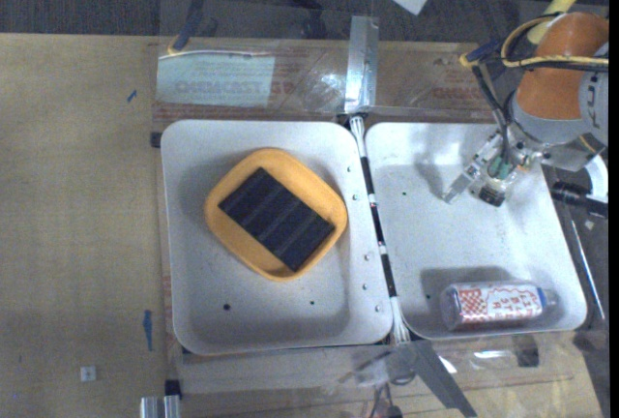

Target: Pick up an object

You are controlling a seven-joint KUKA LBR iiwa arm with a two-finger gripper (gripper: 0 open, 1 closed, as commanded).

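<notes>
Hanging over the far right part of the right bin (571, 295), the gripper (477, 176) points down and toward the bin's middle, carried by the grey arm (590, 111) with its orange band (556, 68) entering from the right edge of the view. Its two fingers (462, 182) appear as pale metallic prongs set slightly apart, with nothing between them; the exact width of the gap is hard to judge at this slant, and whether the tips touch the bin floor cannot be told. Yellow and dark cables (503, 44) loop around the wrist just above the tool. Nearest the gripper among the loose items, though well apart from it, a cylindrical container with a red-and-white checked label (493, 304) lies on its side toward the near edge of the same bin, its long axis running left to right and its clear cap end facing right. Farther out, beyond the divider where the two bins meet, the left bin (189, 310) holds an orange, rounded-square object with a dark ribbed panel on top (276, 213), resting flat near that bin's middle and turned at an angle to the walls. Beyond the bins on the far side, a metal bracket (363, 63) stands upright on the wooden bench (68, 213) beside a strip of clear plastic sheeting (218, 77).
</notes>
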